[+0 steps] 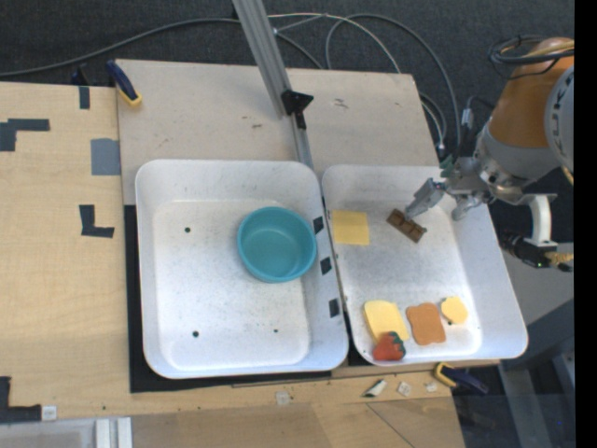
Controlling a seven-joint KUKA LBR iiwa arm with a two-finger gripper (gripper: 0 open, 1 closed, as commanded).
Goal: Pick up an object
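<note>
The right bin (485, 269) holds a flat yellow square (351, 228), a small brown block (407, 225), a yellow piece (382, 317), an orange slice (426, 324), a small yellow round piece (453, 310) and a red strawberry (390, 347). My gripper (444, 203) hangs over the bin's upper right part, just above and to the right of the brown block. Its fingers (424, 199) stand open with nothing between them.
A blue bowl (276, 243) sits in the left bin (168, 278). A slanted metal pole (270, 54) rises behind the bins, and cables (392, 35) trail across the back. Small bits lie on the bench's front edge (401, 387).
</note>
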